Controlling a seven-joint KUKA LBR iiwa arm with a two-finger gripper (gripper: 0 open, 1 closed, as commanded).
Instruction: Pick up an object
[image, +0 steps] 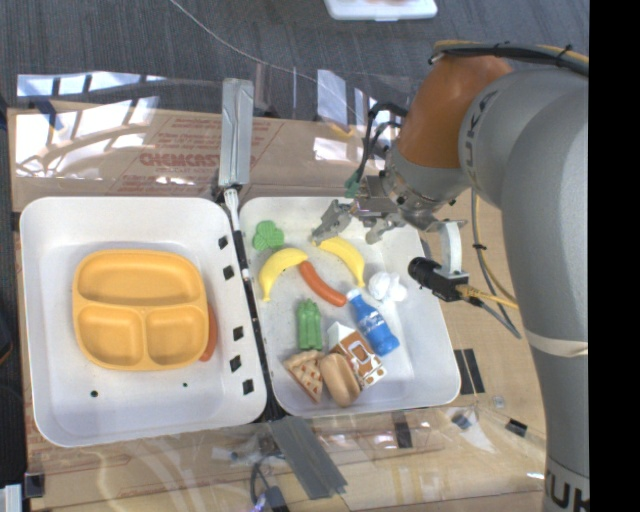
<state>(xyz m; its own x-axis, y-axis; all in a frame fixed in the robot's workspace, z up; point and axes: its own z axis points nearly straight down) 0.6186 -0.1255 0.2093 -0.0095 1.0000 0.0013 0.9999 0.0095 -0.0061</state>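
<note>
Nearest in the right bin (440, 375) lie a bread slice (305, 373), a bun (339, 379) and a blue bottle (375, 325). Farther back sit a green pepper (309, 323), a sausage (322, 284) and two bananas (279, 267). Over the far banana (346, 255) hangs the gripper (352, 226), fingers spread apart, holding nothing. The left bin (40, 400) carries a yellow tray (140, 308).

The grey arm (530, 180) reaches in from the right. Its gripper (350, 226) points leftward, fingers spread apart, holding nothing.
</note>
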